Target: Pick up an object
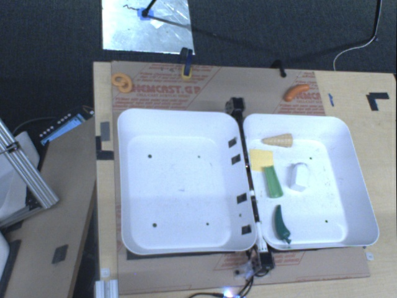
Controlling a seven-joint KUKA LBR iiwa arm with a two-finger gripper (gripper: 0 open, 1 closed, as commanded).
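The right bin (356, 185) holds several small objects. A tan cone (277, 141) lies near its far edge. A yellow block (260, 159) sits by the divider, with a green bar (273, 182) just below it. A white piece (299, 176) rests at the bin's middle. A dark green pepper-shaped item (281, 223) lies near the front edge.
The left bin (133, 135) stands beside the right one on a cardboard sheet (205, 85). An orange sausage-shaped item (296, 92) and a tan ring (122, 82) lie on the cardboard behind the bins. A silver sheet (147, 17) lies on the floor beyond.
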